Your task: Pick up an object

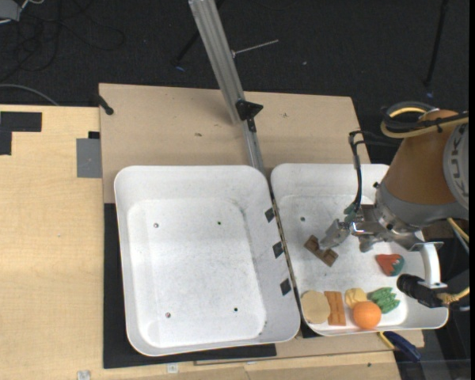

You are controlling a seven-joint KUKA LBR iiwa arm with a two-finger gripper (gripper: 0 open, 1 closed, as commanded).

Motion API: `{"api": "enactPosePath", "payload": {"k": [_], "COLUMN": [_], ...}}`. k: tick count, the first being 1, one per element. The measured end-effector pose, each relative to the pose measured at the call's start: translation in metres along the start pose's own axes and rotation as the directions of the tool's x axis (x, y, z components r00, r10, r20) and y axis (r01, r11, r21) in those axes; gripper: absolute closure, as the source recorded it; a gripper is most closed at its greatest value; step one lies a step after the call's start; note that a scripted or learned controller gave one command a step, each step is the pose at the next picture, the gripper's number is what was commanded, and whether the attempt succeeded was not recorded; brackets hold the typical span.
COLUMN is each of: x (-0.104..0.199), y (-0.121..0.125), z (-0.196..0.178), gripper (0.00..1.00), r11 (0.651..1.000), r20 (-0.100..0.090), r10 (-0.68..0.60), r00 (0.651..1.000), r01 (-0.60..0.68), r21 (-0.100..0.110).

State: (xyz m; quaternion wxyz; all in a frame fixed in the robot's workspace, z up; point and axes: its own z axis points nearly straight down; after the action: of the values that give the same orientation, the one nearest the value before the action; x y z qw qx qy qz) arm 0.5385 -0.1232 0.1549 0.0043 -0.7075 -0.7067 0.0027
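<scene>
1. Brown block lay in the right bin, near its middle, tilted, flat on the bin floor.
2. Gripper sat just right of & above the block; one of the fingers pointed down-left toward it, tip just beside the block. Can't tell if the fingers were wide or narrow, or if they touched it.
3. Arm w/ orange band came in from the right, covering the bin's right side.
4. Other things, along the bin's near edge: tan round piece, orange-brown slab touching it, small yellow piece, orange ball, green piece. Red piece further right, under the wrist.
5. Left bin beside it, rims touching; both on the counter.
6. Metal rail ran down at a slant to where the bins meet.
</scene>
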Motion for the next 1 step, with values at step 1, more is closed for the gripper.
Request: {"api": "enactPosePath", "payload": {"k": [1], "x": [0.0095], "y": [0.001], "z": [0.0595], "gripper": [0.0], "r11": [1.0], "r20": [-0.001], "r10": [0.001], "r00": [1.0], "r01": [-0.001], "r21": [-0.001]}}
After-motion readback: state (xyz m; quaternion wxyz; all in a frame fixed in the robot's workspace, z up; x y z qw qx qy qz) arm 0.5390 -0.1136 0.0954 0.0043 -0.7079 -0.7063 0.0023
